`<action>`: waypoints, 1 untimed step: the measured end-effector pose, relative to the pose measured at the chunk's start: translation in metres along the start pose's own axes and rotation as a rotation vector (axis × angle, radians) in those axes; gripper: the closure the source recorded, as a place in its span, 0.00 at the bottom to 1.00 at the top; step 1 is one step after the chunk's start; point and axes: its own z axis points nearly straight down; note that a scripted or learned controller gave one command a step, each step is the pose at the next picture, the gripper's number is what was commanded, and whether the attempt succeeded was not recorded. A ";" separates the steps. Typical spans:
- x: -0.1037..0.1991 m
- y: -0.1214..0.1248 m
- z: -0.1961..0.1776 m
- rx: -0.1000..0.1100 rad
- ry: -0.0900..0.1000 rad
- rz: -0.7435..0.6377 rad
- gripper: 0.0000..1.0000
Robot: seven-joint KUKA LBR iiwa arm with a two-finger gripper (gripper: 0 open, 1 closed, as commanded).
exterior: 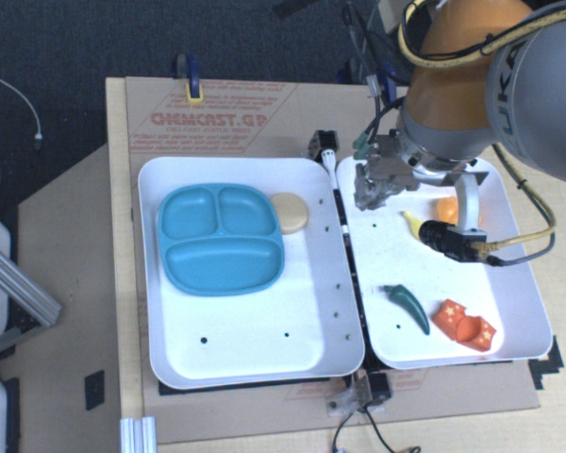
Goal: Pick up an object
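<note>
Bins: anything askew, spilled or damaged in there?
Nothing stands out. The blue divided plate lies flat in the left bin with a round beige piece against its right edge. In the right bin, the green pepper, red piece and orange piece lie apart, intact.

The gripper (375, 189) hangs over the upper left of the right bin (521, 295), where a green pepper (408, 306) and red pieces (465, 325) lie, while the left bin (236, 357) holds a blue divided plate (222, 239) beside a pale round cookie (290, 212)
</note>
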 end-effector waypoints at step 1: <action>0.055 0.001 0.002 -0.002 0.000 -0.001 1.00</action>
